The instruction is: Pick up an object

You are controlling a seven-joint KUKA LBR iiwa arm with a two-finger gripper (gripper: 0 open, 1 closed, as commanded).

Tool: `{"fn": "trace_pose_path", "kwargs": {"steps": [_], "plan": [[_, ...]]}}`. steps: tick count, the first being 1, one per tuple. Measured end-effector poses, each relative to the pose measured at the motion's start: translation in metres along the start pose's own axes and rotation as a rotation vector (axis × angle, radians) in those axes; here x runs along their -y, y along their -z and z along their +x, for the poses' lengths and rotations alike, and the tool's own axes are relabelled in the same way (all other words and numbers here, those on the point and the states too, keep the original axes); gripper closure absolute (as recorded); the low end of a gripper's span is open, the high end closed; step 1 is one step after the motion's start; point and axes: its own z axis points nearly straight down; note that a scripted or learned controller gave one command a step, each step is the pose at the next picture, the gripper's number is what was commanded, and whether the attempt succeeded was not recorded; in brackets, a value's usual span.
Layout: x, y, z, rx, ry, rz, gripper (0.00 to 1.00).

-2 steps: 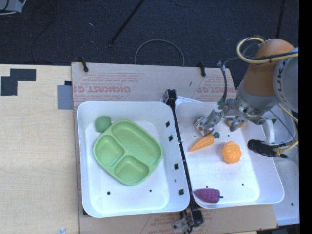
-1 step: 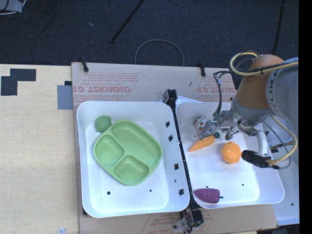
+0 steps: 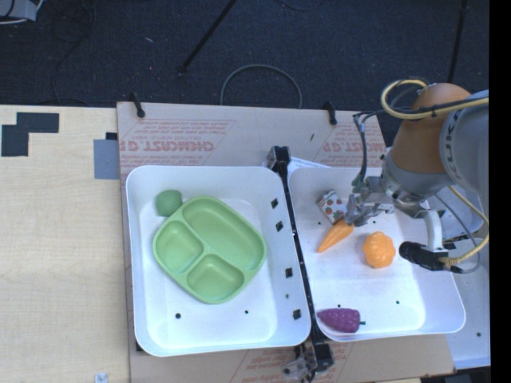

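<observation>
Faintly, mirrored red lettering marks the cardboard (image 3: 192, 138); whether the claw (image 3: 355, 212) grips the carrot (image 3: 335, 235) is unclear.

Bright, even light falls from overhead, so the two white bins (image 3: 239, 333) nearly wash out and shadows stay faint. The dark floor (image 3: 160, 38) behind is dim. The whole picture looks slightly soft and grainy.
</observation>
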Motion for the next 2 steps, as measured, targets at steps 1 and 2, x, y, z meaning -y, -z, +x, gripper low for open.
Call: {"fn": "trace_pose_path", "kwargs": {"steps": [1,2], "plan": [[-0.002,0.043,0.001,0.001,0.003,-0.006,1.00],[-0.002,0.085,0.001,0.002,0.003,-0.007,1.00]]}}
